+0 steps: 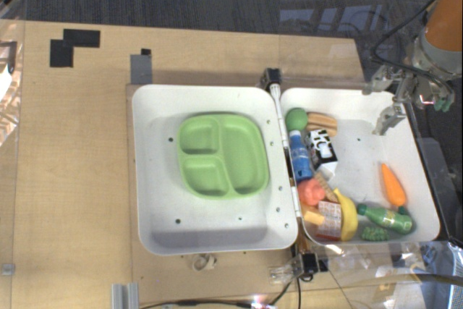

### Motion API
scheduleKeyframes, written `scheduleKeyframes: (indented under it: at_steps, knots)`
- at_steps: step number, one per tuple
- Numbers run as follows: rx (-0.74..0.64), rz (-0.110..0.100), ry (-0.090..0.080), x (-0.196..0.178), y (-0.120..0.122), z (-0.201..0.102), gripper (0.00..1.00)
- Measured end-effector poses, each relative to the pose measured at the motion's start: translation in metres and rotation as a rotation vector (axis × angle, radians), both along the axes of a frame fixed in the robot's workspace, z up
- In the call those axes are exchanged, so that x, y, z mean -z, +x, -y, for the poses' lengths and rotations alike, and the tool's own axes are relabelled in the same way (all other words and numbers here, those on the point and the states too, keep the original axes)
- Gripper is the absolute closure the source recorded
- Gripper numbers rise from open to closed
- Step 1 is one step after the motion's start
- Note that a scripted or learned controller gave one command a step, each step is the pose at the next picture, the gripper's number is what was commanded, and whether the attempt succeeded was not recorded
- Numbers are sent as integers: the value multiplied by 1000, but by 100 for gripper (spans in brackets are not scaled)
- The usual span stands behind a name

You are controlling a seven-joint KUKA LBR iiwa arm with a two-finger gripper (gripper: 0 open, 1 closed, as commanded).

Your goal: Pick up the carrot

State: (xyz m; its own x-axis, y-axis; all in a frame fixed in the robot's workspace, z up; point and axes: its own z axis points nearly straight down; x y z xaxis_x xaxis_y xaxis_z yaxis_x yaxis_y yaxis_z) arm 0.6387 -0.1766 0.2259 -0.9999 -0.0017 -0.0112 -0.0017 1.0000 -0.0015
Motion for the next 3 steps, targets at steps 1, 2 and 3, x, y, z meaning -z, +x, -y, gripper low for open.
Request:
scheduleKeyframes:
  at_steps: [1, 2, 3]
  knots:
    - [-186, -6, 1, 101, -26, 29, 0]
    - [-476, 3, -6, 137, -68, 28, 0]
    - [-708, 4, -8, 136, -77, 27, 0]
